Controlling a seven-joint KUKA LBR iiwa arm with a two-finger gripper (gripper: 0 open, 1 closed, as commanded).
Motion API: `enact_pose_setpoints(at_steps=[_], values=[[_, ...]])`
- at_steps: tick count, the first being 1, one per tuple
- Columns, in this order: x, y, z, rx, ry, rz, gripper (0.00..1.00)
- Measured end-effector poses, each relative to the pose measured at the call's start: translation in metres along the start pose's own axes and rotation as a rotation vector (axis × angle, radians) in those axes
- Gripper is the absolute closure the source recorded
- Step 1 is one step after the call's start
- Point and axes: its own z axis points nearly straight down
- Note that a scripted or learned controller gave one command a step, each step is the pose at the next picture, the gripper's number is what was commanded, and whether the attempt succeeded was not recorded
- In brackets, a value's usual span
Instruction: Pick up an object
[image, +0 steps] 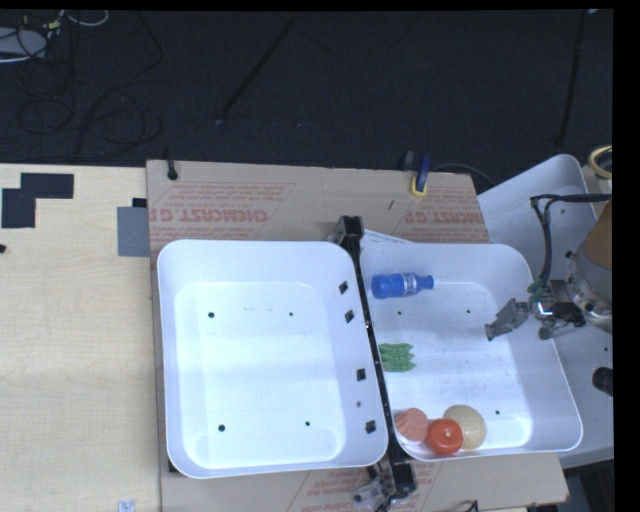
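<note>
**Pincer hangs over the right bin, nothing in it**

The pincer (520, 318) sits at the right edge of the right bin (545, 400), reaching in from the side, its dark fingers spread apart with only white bin floor showing between them. Black cables loop up behind it from the wrist.

From where I stand, the things to pick all lie in that right bin. A blue bottle (402, 285) rests on its side near the far wall, cap pointing right. A small green piece (396, 357) lies close to the divider, about midway down. In the near corner three round things crowd together, touching: a pale pink one (410, 424), a red ball (444, 435) and a tan ball (467, 424). All are well apart from the pincer.

The left bin (180, 300) shows only a few dark dots on its floor. A black strip (365, 340) with clips joins the two bins.

Both bins stand on a brown cardboard sheet (250, 205) with red printing, laid across a pale wooden bench (70, 350) that carries some dark grey patches. A blue and yellow clamp (420, 175) grips the cardboard's far edge. Beyond the bench, the floor (330, 80) is dark, with cables trailing across it.
</note>
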Motion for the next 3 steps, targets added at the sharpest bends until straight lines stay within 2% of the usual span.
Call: enact_pose_setpoints(at_steps=[1, 2, 3], values=[[0.051, -0.059, 0.105, 0.0, 0.001, 0.0, 0.0], [0.048, -0.058, 0.091, 0.0, 0.002, 0.004, 1.0], [0.017, -0.056, -0.096, -0.019, -0.008, -0.001, 1.0]])
